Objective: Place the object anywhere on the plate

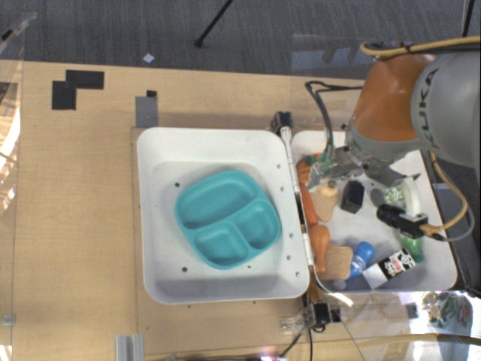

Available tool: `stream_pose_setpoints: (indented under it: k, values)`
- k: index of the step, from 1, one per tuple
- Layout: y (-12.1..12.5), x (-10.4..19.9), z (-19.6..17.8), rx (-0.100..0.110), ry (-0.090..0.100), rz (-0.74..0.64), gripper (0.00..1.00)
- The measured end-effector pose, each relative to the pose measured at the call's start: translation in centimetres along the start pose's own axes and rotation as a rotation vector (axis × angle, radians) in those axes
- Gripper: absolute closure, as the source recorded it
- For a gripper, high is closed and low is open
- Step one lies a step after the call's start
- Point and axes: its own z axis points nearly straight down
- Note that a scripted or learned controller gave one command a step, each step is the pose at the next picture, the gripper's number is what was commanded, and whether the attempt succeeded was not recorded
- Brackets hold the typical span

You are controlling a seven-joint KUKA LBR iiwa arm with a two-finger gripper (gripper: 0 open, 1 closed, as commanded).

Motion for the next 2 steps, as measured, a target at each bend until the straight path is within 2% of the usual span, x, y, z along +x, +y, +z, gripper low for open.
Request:
stream_pose_setpoints:
  k: [1, 2]
  values:
    - [0.1, 10.3, -5.8, -0.008, 0.002, 0.081, 1.0]
    - [2.3, 18.1, -4.1, -0.001, -0.001, -0.101, 1.0]
